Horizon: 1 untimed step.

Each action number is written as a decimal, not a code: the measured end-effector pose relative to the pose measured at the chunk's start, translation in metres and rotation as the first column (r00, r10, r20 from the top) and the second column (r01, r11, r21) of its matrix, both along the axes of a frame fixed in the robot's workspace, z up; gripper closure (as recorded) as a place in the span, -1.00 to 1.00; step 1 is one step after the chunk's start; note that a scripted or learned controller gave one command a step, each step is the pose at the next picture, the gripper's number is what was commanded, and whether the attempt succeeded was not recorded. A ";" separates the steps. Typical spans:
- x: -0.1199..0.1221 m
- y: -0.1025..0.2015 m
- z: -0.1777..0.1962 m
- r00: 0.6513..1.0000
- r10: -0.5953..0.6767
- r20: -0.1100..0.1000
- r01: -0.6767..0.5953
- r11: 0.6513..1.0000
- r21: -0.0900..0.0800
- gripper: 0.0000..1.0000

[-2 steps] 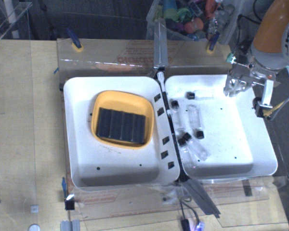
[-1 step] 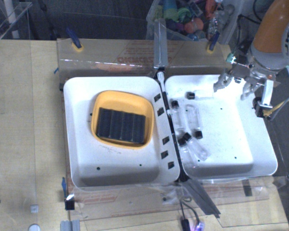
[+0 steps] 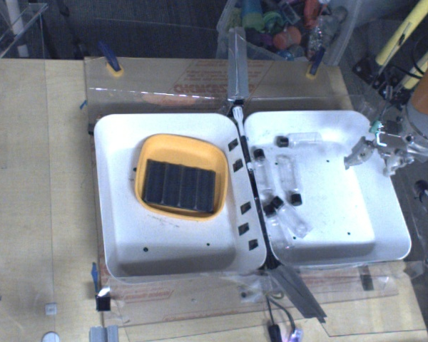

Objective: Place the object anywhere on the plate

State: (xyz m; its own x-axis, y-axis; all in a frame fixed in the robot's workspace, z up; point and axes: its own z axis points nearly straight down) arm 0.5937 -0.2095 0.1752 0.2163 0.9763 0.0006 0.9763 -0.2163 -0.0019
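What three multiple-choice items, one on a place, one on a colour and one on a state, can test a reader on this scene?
1. Which bin holds the plate?
A. left bin
B. right bin
C. neither

2. What colour is the plate?
A. blue
B. yellow
C. red

3. How does the black object lie?
A. beside the plate
B. on the plate
C. between the fingers

Key: 1 A, the plate sits in the left bin; 2 B, its rim is yellow; 3 B, the object rests flat on the plate, far from the gripper at the right bin.

Pale wooden bench [image 3: 36,191], clear tub of colourful toys [image 3: 289,13] behind, dark backdrop
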 end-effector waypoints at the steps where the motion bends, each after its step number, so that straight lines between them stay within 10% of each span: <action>1: 0.000 -0.001 0.011 1.000 -0.004 0.004 0.004 1.000 0.000 1.00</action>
